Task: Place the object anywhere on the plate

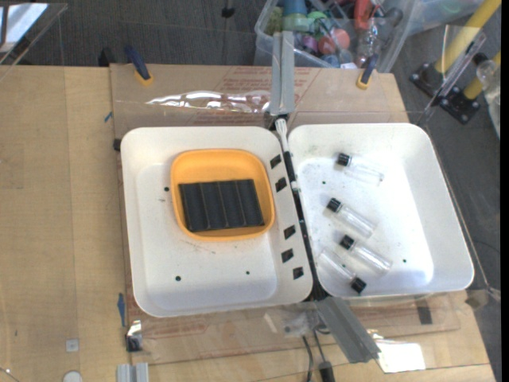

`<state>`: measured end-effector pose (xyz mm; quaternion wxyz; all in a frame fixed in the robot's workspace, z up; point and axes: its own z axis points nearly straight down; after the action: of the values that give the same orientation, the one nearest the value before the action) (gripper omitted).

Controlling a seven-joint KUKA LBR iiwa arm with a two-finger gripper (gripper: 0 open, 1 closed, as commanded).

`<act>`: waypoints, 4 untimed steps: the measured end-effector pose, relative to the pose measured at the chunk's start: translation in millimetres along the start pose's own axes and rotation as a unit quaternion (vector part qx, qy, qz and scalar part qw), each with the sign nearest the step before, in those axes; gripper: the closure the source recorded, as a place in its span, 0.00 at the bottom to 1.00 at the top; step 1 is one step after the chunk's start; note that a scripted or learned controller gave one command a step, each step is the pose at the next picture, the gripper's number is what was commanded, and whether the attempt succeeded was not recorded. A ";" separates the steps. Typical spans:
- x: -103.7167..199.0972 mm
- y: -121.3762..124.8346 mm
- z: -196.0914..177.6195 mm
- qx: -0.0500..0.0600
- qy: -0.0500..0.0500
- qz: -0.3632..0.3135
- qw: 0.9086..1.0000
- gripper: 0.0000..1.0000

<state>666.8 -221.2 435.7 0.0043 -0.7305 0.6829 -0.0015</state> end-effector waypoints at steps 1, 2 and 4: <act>-3.6 -1.5 0.6 -0.001 0.000 -0.149 0.989 1.00; -8.7 -1.8 0.7 -0.001 -0.001 -0.272 0.962 1.00; -6.5 -1.7 1.6 -0.002 -0.002 -0.496 0.868 1.00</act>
<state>668.1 -214.6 434.2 0.0025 -0.9731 0.2304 -0.0009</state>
